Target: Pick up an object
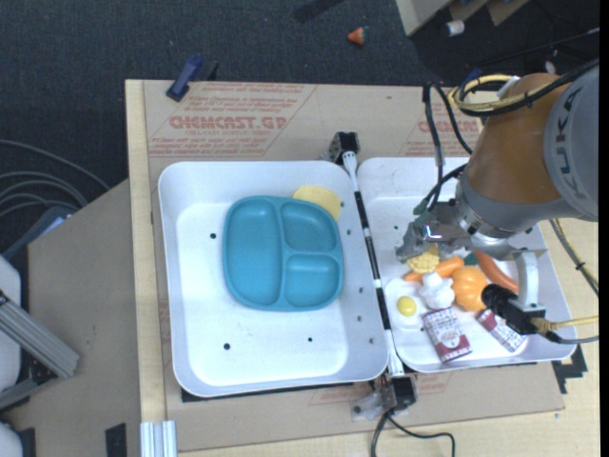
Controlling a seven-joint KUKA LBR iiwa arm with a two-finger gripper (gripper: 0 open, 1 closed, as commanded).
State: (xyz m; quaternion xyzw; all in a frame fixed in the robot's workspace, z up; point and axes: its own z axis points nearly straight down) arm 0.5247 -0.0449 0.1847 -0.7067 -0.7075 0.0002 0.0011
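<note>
My gripper hangs low in the right bin, near its left-middle part. Just below it lies a yellow corn piece. Around that sit an orange fruit, a carrot, a small white bottle, a fried egg toy and a red-and-white can. The arm's wrist covers the bin's back right part. I see nothing clearly held.
The left bin holds a blue divided plate with a pale yellow thing behind it. A dark red packet lies at the right bin's front right. A black clip joins the bins at the back.
</note>
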